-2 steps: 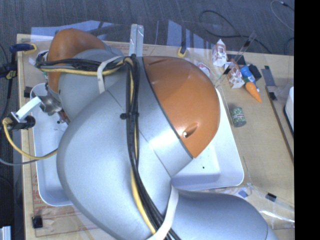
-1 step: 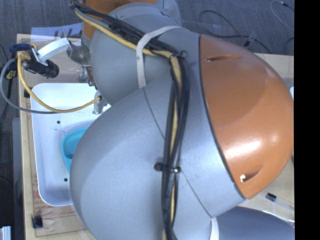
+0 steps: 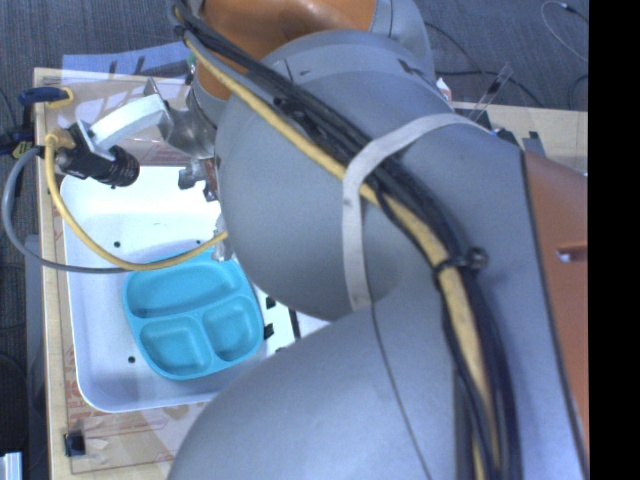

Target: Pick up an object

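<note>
Arm (image 3: 400,268) body is nearest the camera: a grey link with an orange band at the far end, cable bundle strapped along it, covering the centre and right of the view.

Left to right: white bin (image 3: 95,368) on the worktop, its near-left corner visible. In it lies a blue compartment tray (image 3: 192,320), three sections, flat, long axis running roughly left-near to right-far; its right edge passes under the arm. It is the only pickable thing I can make out.

Gripper (image 3: 200,173) sits at the far side of the bin, mostly hidden by the wrist; cannot tell its state, nothing seen held.

Key relation: tray lies toward the near side of the gripper, slightly left, well apart. Judgement: pick not yet begun; the next move needs travel nearward.
</note>
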Motion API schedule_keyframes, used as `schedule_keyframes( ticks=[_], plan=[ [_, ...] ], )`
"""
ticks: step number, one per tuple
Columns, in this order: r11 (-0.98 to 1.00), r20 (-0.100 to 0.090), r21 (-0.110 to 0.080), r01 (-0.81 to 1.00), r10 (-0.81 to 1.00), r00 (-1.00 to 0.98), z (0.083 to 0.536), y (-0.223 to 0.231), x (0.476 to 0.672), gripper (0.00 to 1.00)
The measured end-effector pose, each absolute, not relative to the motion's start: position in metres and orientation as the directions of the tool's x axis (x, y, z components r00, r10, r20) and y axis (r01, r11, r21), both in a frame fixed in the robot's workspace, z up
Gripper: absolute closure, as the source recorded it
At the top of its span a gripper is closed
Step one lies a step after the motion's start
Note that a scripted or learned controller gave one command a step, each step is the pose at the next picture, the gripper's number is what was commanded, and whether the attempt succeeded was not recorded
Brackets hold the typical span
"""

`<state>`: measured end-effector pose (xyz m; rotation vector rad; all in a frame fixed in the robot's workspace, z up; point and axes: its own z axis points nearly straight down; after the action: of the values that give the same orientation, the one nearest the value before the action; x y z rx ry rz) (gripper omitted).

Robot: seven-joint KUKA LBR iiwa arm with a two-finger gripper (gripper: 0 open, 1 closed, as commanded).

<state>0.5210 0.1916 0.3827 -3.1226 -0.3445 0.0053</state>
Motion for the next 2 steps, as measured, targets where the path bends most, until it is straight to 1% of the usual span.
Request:
schedule_keyframes(
  ticks=[1,2],
  plan=[
    [-0.978,-0.007,0.001,0.208,0.208,0.978,0.400,0.136,0.605,0.00],
    [-0.814,-0.009,-0.004,0.581,0.581,0.814,0.289,0.215,0.575,0.00]
  ],
)
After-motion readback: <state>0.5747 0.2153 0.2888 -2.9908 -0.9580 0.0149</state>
